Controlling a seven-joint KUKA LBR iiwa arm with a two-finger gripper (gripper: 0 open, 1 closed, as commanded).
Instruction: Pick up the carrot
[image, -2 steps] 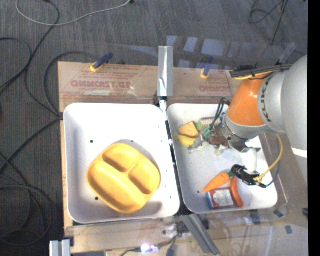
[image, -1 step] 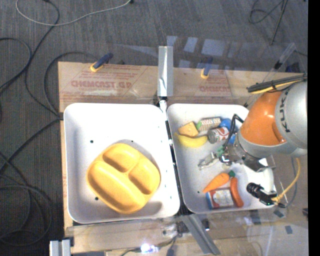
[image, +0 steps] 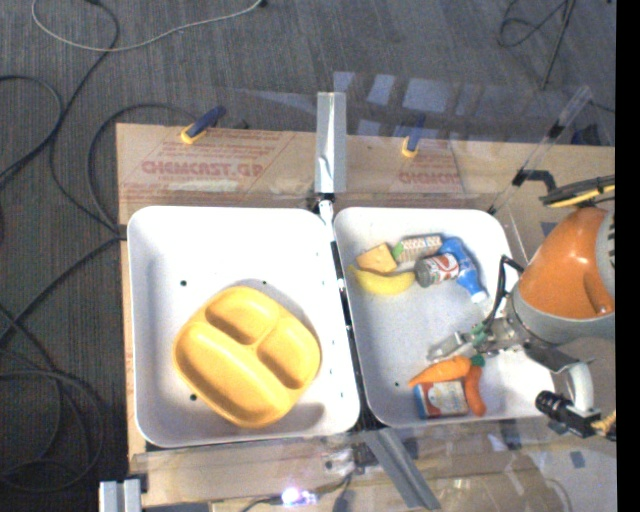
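The carrot (image: 441, 373) is orange with a green top and lies near the front of the right bin (image: 400, 330). It rests partly on a small blue and orange packet (image: 444, 401). My gripper (image: 466, 344) hangs just above the carrot's green end, reaching in from the right under the arm's orange band (image: 562, 272). The wrist hides how the gripper meets the carrot.
A banana (image: 386, 284), a yellow wedge (image: 375, 259), a soda can (image: 438, 269), a blue bottle (image: 468, 268) and a small box (image: 420, 245) crowd the back of the right bin. A yellow divided plate (image: 248, 355) lies in the left bin (image: 160, 260).
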